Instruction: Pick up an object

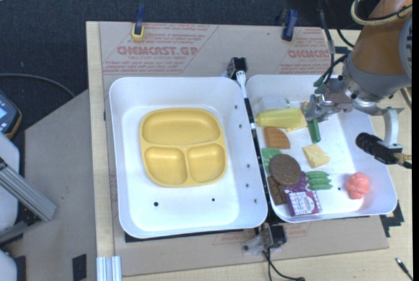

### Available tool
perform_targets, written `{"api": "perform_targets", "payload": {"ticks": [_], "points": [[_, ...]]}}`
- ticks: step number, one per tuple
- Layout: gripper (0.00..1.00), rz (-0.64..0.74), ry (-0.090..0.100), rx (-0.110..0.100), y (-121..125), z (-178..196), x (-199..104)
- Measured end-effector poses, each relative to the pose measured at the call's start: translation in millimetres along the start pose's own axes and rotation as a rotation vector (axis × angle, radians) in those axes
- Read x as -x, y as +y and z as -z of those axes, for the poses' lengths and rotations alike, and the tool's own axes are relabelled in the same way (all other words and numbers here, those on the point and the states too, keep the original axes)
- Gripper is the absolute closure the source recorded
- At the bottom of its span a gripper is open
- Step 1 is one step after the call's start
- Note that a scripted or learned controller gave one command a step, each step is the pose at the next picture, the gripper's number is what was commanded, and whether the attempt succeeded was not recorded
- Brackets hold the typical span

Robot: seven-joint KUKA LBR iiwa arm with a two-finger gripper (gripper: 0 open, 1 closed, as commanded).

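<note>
Hovering low over right bin [386, 198], gripper [313, 117] sits just beside right end of toy corn cob [280, 118]. Dark green piece [315, 131] hangs at fingertips; cannot tell whether fingers are clamped on it or merely over it. Pick judged unfinished: nothing seen lifted clear of bin. Other candidates lie below corn: cheese cube [317, 156], brown cookie [285, 169], purple packet [303, 202], pink toy [357, 185]. Yellow divided plate [182, 145] left of corn, in left bin [124, 162]. Board behind bins reads "CHEMCAST GP" [157, 50].

Right of the cheese cube [316, 156] the bin floor is free up to the pink toy [357, 185]; left of it, toy foods stand crowded
</note>
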State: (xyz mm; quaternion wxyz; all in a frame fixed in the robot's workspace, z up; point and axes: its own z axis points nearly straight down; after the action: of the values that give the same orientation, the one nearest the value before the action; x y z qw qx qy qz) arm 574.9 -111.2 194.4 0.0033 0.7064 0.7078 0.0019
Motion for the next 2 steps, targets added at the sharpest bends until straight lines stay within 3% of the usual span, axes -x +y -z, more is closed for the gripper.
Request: {"api": "perform_targets", "payload": {"ticks": [1,2], "points": [[1.00,0.000,0.001,-0.003,1,32,0],[1.00,0.001,0.003,-0.010,-2,24,-57]]}}
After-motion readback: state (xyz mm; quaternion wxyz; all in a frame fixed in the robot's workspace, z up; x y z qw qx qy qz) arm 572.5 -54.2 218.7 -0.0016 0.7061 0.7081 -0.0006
